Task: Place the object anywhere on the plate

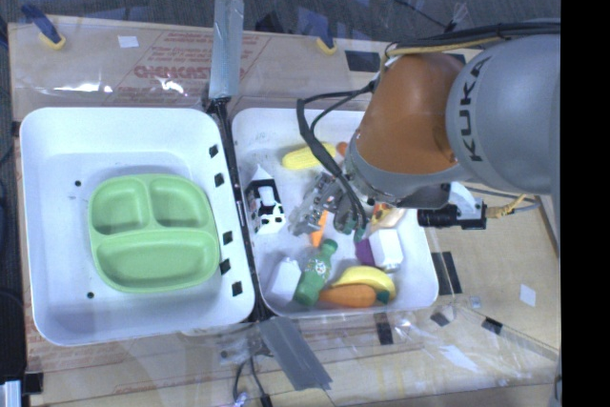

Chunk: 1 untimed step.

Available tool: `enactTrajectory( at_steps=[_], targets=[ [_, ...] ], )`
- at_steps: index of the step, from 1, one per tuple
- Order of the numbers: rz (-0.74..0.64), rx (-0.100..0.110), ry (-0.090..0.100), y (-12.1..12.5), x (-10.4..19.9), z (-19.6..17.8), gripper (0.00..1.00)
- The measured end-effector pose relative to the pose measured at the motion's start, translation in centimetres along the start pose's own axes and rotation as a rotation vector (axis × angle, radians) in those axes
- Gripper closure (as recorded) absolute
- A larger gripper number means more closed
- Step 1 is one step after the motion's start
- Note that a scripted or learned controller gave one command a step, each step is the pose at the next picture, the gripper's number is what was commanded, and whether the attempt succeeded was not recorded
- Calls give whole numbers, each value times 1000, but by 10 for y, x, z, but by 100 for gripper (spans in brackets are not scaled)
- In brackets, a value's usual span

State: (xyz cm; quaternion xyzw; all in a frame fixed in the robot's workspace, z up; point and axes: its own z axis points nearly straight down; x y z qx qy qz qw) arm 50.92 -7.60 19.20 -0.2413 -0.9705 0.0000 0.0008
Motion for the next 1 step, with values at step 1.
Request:
enactTrajectory(
  at_steps=[1],
  targets=[
    [0,0,0,0,0,0,0]
  ],
)
